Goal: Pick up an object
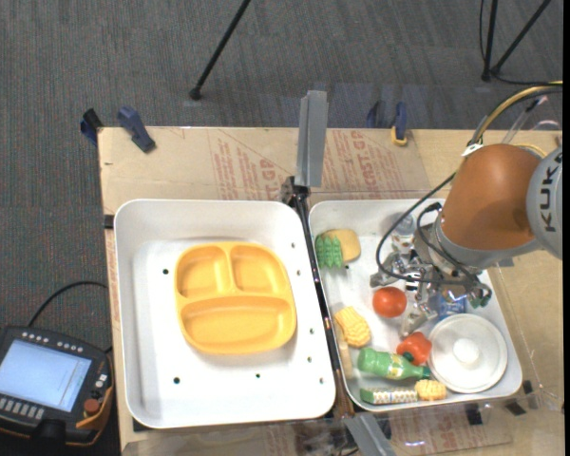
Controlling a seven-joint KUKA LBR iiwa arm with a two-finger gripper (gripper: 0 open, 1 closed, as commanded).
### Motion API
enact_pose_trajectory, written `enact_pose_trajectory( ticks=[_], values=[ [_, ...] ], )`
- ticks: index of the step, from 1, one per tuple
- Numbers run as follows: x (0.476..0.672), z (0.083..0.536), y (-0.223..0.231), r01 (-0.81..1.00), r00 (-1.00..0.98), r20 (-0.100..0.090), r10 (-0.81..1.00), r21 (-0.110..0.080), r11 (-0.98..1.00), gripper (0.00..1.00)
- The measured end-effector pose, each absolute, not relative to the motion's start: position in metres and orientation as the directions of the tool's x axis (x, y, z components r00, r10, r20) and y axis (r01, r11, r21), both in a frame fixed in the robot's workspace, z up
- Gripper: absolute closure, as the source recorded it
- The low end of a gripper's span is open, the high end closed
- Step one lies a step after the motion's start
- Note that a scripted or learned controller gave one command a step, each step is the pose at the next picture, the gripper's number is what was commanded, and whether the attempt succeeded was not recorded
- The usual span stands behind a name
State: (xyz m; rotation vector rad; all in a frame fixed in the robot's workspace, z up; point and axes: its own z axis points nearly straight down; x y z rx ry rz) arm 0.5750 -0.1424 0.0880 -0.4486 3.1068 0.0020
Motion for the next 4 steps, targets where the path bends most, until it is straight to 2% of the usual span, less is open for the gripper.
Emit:
enact_pose_trajectory(
  ticks=[1,2,3,4],
  values=[
    [0.549,0.087,-0.122,-0.256,-0.967,-0.001,-0.256,0.003,0.967,0.00],
    [0.550,0.097,-0.120,-0.259,-0.966,-0.002,-0.259,0.004,0.966,1.00],
    [0.563,0.287,-0.147,0.124,-0.992,-0.009,0.124,0.000,0.992,1.00],
    [0.562,0.091,-0.178,0.225,-0.974,0.013,0.225,0.003,0.974,1.00]
  ],
)
